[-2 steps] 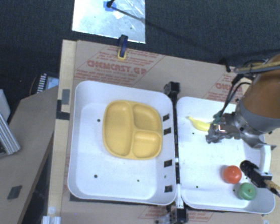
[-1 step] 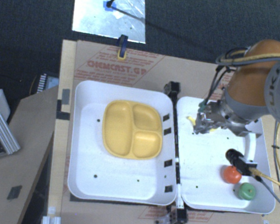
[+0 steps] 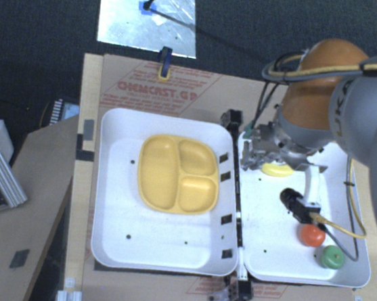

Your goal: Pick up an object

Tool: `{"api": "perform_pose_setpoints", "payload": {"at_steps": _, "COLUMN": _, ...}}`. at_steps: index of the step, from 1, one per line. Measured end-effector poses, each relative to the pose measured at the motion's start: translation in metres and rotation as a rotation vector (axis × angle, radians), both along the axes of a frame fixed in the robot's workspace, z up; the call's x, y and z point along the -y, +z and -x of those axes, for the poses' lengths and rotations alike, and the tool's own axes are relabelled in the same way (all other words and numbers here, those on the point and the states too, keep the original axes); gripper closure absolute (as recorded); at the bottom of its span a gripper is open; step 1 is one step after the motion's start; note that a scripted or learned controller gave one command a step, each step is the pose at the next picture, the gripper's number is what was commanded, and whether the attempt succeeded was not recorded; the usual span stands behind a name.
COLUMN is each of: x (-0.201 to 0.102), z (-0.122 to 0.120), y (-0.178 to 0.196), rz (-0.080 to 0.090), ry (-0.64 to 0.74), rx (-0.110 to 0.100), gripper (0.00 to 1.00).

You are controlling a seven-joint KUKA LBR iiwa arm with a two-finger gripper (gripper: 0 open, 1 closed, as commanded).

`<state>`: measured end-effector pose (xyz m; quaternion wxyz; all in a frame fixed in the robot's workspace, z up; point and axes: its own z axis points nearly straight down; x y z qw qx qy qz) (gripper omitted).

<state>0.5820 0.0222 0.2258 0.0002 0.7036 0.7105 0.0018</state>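
Two bins (image 3: 106,238) share the counter; at three o'clock the pincer (image 3: 264,157), grip state I cannot tell, hangs low over a yellow piece (image 3: 278,169), seemingly to grasp it, with the tomato (image 3: 312,235) at five.

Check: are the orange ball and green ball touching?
Apart. The camera view shows a strip of white bin floor between the orange ball and green ball.
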Motion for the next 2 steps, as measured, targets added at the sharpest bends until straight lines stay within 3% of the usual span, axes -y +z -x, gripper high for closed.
{"api": "perform_pose_setpoints", "payload": {"at_steps": 1, "x": -0.055, "z": -0.03, "y": -0.005, "rz": 0.0, "ry": 0.0, "rx": 0.001, "gripper": 1.0}}
{"api": "perform_pose_setpoints", "payload": {"at_steps": 2, "x": -0.088, "z": -0.065, "y": 0.001, "rz": 0.0, "ry": -0.002, "rx": 0.002, "gripper": 1.0}}
